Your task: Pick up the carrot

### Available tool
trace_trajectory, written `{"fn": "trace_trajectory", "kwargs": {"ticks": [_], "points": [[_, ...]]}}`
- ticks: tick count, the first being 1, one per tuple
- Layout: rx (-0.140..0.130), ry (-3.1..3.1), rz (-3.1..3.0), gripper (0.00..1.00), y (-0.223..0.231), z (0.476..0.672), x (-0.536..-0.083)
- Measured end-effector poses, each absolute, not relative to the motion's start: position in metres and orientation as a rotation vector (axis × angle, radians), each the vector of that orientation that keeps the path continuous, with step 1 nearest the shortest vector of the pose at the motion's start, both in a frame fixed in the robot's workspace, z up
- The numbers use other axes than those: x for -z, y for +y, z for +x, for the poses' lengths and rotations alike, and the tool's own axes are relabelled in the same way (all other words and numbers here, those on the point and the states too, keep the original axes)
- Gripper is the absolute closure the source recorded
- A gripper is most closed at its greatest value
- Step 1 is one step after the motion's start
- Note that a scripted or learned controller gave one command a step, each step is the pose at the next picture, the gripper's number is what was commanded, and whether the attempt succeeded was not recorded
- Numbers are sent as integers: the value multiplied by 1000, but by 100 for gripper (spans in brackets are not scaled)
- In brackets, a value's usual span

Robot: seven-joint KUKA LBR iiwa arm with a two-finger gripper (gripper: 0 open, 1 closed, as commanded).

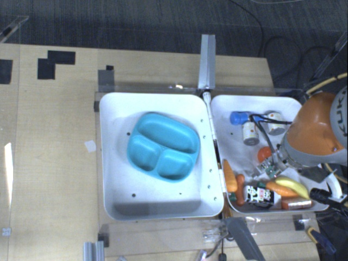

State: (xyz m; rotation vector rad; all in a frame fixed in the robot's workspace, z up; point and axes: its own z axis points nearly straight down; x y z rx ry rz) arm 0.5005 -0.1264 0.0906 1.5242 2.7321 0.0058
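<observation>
The carrot is seen at the near-left edge of the right-hand bin, lying against the wall shared with the left bin; its long axis is judged to run roughly from far to near, close to parallel with that wall. A dark box and a banana are crowded just beside it along the near wall. The gripper is placed to the right of the carrot and a little farther back, near but apart from it, with a red object close by; nothing is seen held, and whether it is apart or together cannot be told from this view. A short move leftward and nearward is judged to be needed. Farther back in the same bin a blue object and a small can are found. The left bin is occupied by a blue divided tray, and the wooden bench is spread beyond
</observation>
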Motion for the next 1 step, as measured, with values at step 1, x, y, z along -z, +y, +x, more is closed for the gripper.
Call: {"fn": "trace_trajectory", "kwargs": {"ticks": [1], "points": [[-7, 2930, 1072, 100, -139, 494, -91]]}}
